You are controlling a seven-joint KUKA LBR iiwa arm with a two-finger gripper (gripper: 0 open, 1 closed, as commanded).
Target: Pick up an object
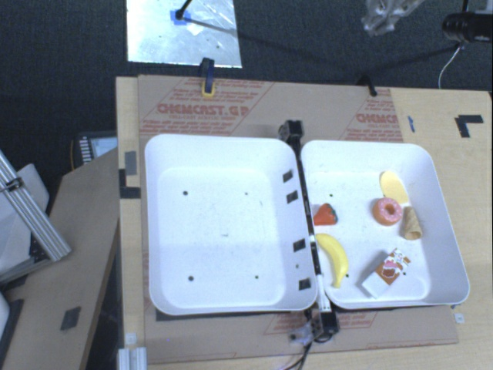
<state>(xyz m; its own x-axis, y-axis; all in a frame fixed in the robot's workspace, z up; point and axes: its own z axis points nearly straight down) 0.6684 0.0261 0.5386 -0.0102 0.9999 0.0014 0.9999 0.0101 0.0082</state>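
Note:
The right bin (431,177) holds several small objects. A yellow banana (333,257) lies near its left wall, with a red strawberry-like piece (326,215) just above it. A pink doughnut (387,211) sits toward the right, a pale yellow piece (393,183) above it and a tan cone-shaped piece (411,223) beside it. A small red-and-white box (387,272) rests near the front. My gripper (383,12) hangs blurred at the top right, high above the bench and away from every object.
The left bin (166,168) adjoins the right one along a clipped centre seam (302,222). Both stand on a brown cardboard sheet (231,106). A shiny metal plate (183,21) lies on the dark floor behind. A metal rail (27,214) stands at the left.

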